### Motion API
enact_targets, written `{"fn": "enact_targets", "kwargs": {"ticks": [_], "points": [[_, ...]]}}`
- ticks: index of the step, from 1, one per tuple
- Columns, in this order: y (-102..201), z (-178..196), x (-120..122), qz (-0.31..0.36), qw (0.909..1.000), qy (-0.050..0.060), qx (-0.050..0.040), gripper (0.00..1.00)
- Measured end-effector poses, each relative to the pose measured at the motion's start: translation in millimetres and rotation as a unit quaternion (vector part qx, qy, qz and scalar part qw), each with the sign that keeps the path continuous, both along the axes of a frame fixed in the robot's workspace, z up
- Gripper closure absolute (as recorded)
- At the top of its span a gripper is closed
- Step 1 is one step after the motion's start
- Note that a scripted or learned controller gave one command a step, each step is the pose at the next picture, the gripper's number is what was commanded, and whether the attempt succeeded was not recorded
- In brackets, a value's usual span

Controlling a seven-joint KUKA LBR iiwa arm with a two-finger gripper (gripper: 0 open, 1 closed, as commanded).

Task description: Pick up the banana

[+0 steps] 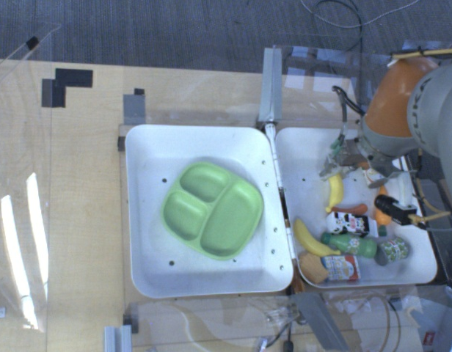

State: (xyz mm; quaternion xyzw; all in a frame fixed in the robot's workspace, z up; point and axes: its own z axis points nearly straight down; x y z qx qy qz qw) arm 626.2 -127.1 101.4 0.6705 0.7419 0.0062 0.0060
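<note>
Reaching in from three o'clock, the grey arm [439, 116] with its orange band [398, 97] is hanging over the right bin [303, 152], and its gripper [342, 160] is hovering near the middle of that bin. Whether its jaws are wide or narrow I cannot tell, as the parts blur together.

Two bananas are lying in the right bin. The small banana [334, 193] is sitting just at six o'clock from the gripper, close under it, upright in the view. The larger banana [312, 238] is lying further toward seven o'clock, slanting along the bin's left wall.

A green bottle [354, 246] is lying on its side at five o'clock from the gripper, with a carton [351, 224] just above it and a bun [312, 268] at the bin's lower left corner.

In the left bin [149, 270], a green divided plate [213, 210] is resting at the centre.
</note>
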Motion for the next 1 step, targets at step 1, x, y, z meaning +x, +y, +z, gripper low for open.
{"fn": "enact_targets", "kwargs": {"ticks": [1], "points": [[17.2, 38.5, 44.6, -0.013, 0.9999, 0.005, -0.0011, 1.0]]}}
